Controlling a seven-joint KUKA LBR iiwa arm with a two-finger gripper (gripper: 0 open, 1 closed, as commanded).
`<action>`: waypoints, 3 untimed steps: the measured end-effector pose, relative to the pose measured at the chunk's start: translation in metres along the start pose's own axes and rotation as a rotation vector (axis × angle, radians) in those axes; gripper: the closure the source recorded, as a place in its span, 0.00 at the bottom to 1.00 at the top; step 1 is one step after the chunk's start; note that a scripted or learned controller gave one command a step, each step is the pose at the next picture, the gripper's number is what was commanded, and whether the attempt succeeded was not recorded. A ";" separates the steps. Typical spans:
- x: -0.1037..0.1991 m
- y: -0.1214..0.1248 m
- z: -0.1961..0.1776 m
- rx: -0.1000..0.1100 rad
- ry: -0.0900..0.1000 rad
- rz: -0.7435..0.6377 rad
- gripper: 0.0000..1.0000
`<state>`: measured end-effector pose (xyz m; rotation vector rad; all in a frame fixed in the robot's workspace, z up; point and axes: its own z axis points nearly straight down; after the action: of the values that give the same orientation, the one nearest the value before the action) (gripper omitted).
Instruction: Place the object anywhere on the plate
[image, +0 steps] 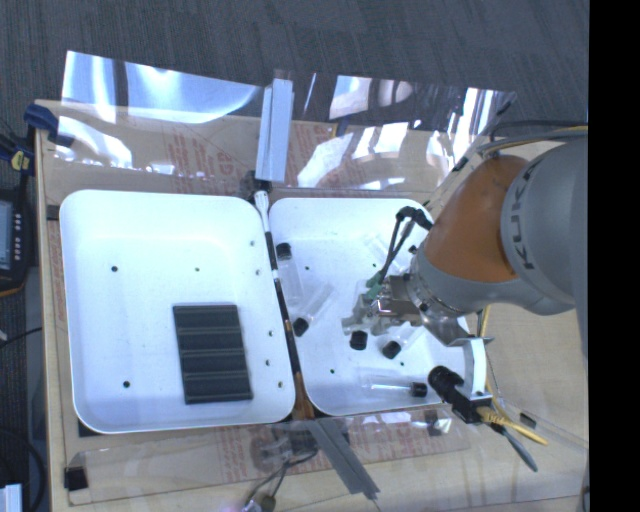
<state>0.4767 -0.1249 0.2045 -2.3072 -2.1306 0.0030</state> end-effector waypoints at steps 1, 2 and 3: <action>0.070 0.004 0.014 0.004 0.002 0.059 1.00; 0.122 -0.010 0.014 0.005 0.001 0.080 1.00; 0.211 -0.018 0.014 0.002 0.001 -0.081 1.00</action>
<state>0.4754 0.0864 0.1905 -2.2175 -2.2204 0.0045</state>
